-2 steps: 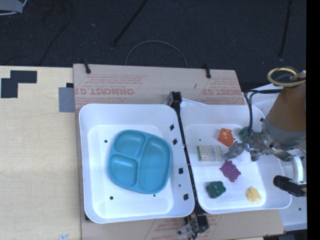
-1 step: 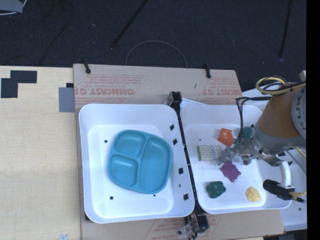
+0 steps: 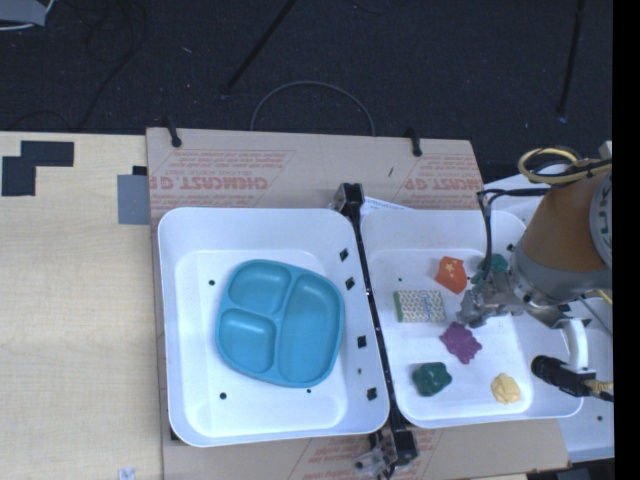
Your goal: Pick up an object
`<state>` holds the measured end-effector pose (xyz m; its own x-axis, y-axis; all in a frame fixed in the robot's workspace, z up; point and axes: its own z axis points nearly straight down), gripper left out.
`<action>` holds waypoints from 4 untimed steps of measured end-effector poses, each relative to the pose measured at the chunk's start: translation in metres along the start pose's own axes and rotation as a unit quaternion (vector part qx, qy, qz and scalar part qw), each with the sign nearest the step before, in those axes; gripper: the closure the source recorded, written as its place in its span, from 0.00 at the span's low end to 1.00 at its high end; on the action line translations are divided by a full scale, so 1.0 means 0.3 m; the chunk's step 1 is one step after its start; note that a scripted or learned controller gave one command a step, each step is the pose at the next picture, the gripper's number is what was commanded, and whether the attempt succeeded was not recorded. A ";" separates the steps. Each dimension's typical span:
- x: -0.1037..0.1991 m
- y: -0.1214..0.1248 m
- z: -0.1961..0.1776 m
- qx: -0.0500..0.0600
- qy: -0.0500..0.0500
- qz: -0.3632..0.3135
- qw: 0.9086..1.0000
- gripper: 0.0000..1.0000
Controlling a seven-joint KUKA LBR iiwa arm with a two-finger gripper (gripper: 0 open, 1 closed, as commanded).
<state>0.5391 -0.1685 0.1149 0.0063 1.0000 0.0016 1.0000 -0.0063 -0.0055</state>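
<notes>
The gripper (image 3: 478,308) hangs low in the right bin (image 3: 400,388), just above the purple toy (image 3: 461,342). The toy lies right of the sponge (image 3: 419,305) (nothing is held yet). To grab it well, drop straight down over its middle, then squeeze.

Red printed lettering on the cardboard sheet (image 3: 300,168) behind the white bins (image 3: 180,268), upside down, not reliably readable

Arm (image 3: 560,233) reaches in, tool (image 3: 478,306) lowered.
</notes>
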 end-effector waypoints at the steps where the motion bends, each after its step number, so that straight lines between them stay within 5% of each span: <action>1: 0.007 0.033 -0.166 -0.004 -0.001 -0.004 1.000 1.00; 3: 0.011 0.057 -0.492 -0.004 -0.001 -0.004 1.000 1.00; 4: 0.174 0.065 -0.442 -0.001 0.000 -0.005 1.000 1.00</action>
<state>0.5597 -0.1168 0.2474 -0.0033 1.0000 0.0019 1.0000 0.0033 -0.0035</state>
